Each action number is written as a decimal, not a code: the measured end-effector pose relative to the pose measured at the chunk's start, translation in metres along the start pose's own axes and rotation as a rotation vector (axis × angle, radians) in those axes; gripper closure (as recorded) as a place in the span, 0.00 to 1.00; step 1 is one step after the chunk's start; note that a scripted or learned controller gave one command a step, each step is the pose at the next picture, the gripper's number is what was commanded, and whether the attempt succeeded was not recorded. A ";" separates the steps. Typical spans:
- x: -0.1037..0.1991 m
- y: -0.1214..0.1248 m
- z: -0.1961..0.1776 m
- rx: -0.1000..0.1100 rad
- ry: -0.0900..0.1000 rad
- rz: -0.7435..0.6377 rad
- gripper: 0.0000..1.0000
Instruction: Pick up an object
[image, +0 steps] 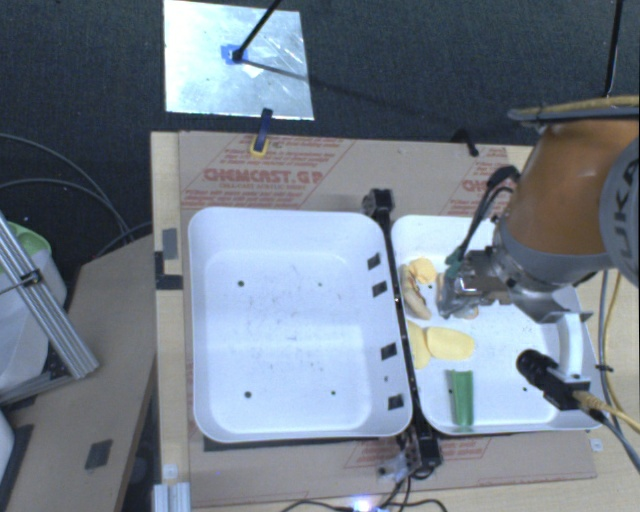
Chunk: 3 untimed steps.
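The arm is in the reaching stage of the pick: its gripper (458, 292) hangs low over the right bin (520, 405), close to a cluster of pale yellow pieces. Whether it is open or closed on anything I cannot tell — the metal end is small and blurred against the white floor, and nothing can be seen held there.

Taking the gripper as the landmark, the objects sit like this. A small yellow piece (424, 270) lies just to its left and a little toward the far wall. A slim tan piece (413, 299) lies just left of it, along the divider between the two bins. A rounder yellow piece (449, 345) lies just on the near side of it, and a green block (460, 397) lies farther toward the near wall, well apart from the yellow things.

The left bin (290, 325), well to the gripper's left, holds no objects that I can make out (only faint marks and a few dark dots on its floor).

Judging from this, the likeliest targets are the yellow pieces beside the tool. The next move calls for settling squarely over one piece — they lie close together, so a slanted descent could nudge a neighbour — then closing and lifting straight up
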<state>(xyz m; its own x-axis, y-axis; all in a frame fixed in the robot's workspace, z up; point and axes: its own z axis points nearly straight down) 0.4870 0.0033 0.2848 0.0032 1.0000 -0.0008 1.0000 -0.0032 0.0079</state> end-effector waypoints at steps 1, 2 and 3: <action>0.028 0.007 0.015 0.007 0.002 -0.009 1.00; 0.047 0.000 -0.016 0.002 0.003 -0.010 1.00; 0.067 0.001 -0.066 0.001 0.003 -0.010 1.00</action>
<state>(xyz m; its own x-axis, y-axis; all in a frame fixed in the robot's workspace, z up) 0.4874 0.0707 0.3512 -0.0067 1.0000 0.0021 1.0000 0.0067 0.0070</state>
